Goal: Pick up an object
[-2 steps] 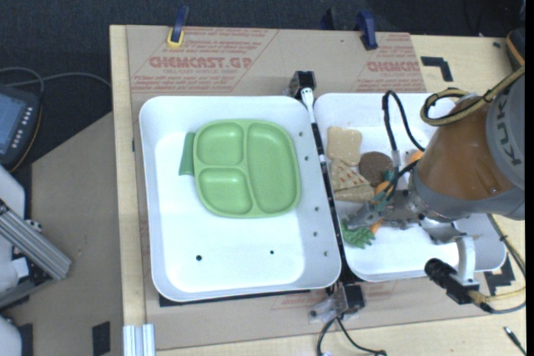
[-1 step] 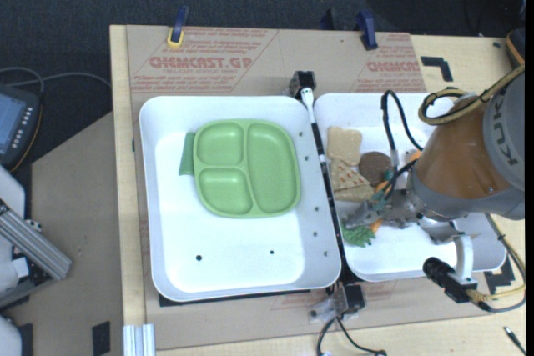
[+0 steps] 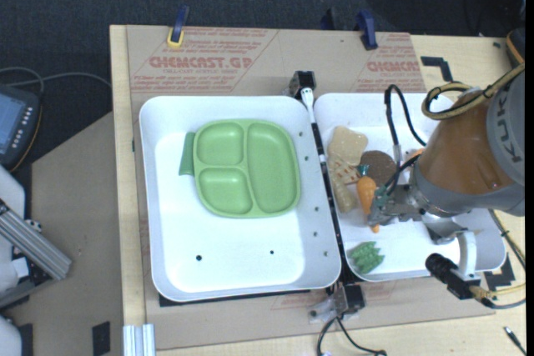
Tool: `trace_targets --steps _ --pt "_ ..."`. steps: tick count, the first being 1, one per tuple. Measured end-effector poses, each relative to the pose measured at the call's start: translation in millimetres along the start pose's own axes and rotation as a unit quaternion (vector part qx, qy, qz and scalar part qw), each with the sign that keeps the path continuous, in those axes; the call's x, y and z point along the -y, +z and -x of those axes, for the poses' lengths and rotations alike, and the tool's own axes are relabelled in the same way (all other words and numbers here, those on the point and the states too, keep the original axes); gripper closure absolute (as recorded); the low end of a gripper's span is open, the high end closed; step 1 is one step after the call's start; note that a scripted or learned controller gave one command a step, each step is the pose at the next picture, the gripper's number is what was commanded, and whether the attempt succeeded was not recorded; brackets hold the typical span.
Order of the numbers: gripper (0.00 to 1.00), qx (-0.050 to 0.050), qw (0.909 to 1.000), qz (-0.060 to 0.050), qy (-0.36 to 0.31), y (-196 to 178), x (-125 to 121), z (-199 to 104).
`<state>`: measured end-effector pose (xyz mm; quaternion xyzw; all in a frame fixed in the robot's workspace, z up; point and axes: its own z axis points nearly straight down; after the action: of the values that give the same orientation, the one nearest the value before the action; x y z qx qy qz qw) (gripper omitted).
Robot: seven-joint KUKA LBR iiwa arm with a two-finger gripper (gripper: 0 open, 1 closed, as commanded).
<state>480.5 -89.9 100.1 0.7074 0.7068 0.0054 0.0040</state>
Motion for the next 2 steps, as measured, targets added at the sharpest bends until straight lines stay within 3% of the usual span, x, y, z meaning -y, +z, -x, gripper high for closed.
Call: trace_targets --steps 2 --pt "1.00 0.002 1.0000 -0.003 -0.001 -122.5 -1.4 -1.0"
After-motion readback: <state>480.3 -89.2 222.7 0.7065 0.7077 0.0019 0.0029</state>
